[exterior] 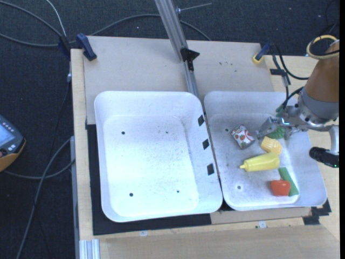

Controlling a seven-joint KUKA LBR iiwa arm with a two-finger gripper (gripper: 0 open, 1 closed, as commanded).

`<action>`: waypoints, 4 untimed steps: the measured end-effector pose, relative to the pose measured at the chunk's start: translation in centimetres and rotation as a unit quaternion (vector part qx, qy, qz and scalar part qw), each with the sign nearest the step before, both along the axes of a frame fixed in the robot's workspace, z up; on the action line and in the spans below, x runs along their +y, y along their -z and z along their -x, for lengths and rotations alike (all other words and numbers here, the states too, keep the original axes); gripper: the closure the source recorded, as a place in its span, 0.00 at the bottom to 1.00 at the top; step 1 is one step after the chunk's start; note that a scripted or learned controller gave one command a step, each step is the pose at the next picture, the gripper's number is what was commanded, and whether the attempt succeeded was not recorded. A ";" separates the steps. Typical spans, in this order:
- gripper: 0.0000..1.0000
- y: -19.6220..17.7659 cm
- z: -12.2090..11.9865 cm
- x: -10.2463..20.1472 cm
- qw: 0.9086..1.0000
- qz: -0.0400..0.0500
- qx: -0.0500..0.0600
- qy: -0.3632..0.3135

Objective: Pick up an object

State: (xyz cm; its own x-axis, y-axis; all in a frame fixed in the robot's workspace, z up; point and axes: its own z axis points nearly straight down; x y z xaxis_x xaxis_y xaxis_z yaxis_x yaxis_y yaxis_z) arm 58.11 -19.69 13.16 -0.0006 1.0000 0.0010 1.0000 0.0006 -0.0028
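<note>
Arm (323, 80) reaches in from the right, wrist bent low over the right bin (226, 196); gripper (277, 124) hangs above the corn cob (271, 144), finger state unclear. Yellow bottle (261, 163) lies lengthwise left-right, nozzle pointing left.

The left shallow white plastic bin (148, 155) lies open to approach from any side. In the right white bin (226, 190), a crumpled red-and-white packet (242, 136), yellow squeeze bottle (261, 163), small yellow lump (271, 145) and red-and-green toy carrot (284, 184) crowd its three-to-five o'clock part; its nine o'clock side is free.
</note>
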 end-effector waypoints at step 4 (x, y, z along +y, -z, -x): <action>1.00 -11.0 0.7 5.8 1.000 0.000 -0.001 -0.002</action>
State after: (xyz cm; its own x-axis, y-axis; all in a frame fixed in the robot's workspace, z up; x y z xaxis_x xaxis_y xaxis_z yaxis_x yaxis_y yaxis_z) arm 57.40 -13.90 24.11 -0.0042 1.0000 0.0011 1.0000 0.0042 -0.0003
